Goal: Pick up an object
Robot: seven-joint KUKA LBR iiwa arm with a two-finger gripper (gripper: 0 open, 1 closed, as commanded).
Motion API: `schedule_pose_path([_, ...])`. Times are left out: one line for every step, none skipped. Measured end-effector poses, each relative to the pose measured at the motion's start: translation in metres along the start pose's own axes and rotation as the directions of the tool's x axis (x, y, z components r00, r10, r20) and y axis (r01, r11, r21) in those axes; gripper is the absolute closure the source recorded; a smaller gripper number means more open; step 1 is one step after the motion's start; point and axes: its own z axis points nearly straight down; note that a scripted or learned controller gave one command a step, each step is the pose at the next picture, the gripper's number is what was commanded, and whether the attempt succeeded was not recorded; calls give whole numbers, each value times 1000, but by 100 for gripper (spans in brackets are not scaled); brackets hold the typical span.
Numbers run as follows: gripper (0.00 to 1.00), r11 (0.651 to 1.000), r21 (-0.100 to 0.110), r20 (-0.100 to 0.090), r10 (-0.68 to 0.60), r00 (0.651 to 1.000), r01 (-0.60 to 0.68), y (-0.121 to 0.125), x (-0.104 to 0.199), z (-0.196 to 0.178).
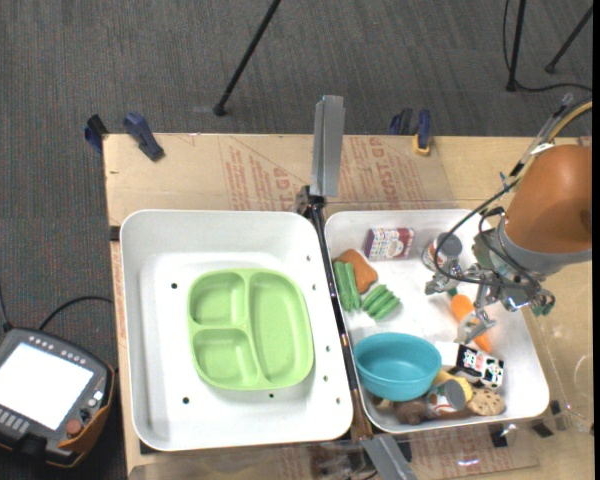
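My gripper [472, 306] hangs low over the right bin [420, 218], under the arm's orange band [550, 203]. It sits right at a small orange carrot-like toy [463, 307], which shows partly beneath it; whether the toy is gripped is hidden by the wrist. Other loose objects lie in this bin. They are a pink-and-white carton [388, 242], an orange-brown food toy [359, 269], green bean pieces [368, 296], a blue bowl [398, 365], a black-and-white cow-pattern box [480, 366] and a cookie [487, 403].
The left bin [150, 268] holds a green divided plate [250, 328]. A grey upright bar [327, 153] stands behind the seam between the bins. Cables [510, 183] loop off the wrist. More small toys [430, 403] crowd the right bin's front edge.
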Motion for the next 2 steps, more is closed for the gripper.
schedule_pose_path([0,1000,0,0,-20,1000,20,6,28,0])
schedule_pose_path([100,1000,-2,3,-21,1000,21,8,26,-10])
